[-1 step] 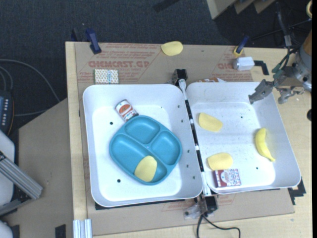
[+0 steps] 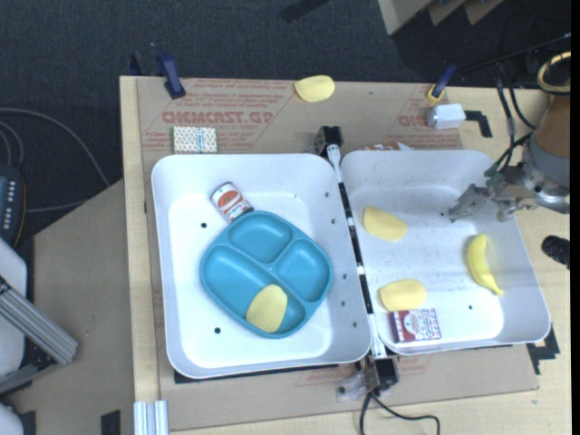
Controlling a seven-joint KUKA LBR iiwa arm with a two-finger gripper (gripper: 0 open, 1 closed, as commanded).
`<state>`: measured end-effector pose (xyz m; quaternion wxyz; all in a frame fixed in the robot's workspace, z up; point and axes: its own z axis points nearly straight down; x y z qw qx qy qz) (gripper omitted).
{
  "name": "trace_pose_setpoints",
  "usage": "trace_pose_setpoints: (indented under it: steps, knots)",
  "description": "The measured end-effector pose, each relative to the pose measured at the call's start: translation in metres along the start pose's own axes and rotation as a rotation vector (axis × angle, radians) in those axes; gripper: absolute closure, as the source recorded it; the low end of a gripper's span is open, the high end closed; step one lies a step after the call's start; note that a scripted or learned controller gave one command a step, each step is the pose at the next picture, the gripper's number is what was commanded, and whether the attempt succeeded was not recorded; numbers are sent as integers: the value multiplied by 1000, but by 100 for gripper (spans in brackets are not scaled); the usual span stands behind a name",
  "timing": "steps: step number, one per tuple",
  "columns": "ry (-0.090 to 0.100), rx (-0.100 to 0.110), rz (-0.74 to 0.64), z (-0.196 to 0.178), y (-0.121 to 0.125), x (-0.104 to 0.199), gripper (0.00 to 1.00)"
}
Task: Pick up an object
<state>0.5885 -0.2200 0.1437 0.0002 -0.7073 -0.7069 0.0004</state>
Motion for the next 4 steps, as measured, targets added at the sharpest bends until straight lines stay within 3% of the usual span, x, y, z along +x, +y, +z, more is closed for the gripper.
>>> trace_pose_setpoints:
  steps: [1, 2, 3, 4]
  knots:
    - [7, 3, -3, 60, -36, 3, 0]
    - [3, -1, -1, 49, -35, 1, 100]
    - [0, -2, -2, 59, -7, 67, 100]
    - [0, -2, -2, -41, -26, 129, 100]
